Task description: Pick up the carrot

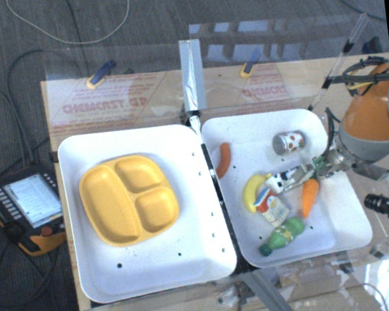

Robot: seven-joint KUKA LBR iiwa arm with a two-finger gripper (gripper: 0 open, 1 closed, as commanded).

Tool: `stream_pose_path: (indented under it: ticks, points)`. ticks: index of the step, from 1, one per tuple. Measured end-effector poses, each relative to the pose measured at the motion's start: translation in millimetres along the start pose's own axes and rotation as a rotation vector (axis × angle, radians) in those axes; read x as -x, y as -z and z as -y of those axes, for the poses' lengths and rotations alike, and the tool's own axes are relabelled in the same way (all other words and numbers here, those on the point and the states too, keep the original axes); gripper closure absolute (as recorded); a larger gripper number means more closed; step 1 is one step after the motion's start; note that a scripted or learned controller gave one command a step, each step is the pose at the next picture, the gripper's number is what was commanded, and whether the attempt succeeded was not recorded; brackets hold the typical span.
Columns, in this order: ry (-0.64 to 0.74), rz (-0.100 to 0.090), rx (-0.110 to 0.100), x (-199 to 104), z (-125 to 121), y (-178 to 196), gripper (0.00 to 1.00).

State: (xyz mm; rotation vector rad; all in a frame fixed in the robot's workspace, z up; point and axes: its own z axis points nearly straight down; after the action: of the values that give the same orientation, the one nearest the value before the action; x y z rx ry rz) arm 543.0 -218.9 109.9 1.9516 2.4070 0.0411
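Observation:
The orange carrot [309,197] lies in the right bin [346,231], tilted, with its thick end up and to the right. My gripper [285,178] reaches in from the right, low over the bin. It sits just left of and above the carrot's top end, close to the yellow banana [254,189]. Nothing is visibly held in it. The arm's orange band [369,118] is at the bin's right rim.
The right bin also holds a red sausage [223,159], a small can [289,142], a snack packet [275,209] and a green bottle [283,235]. A yellow divided plate [129,198] lies in the left bin [126,281]. A teach pendant [27,207] sits far left.

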Motion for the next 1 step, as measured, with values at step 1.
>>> stream_pose_path:
  ticks: [1]
  points:
    - [0.002,0.006,0.011,2.3,-4.6,16.1,1.00]
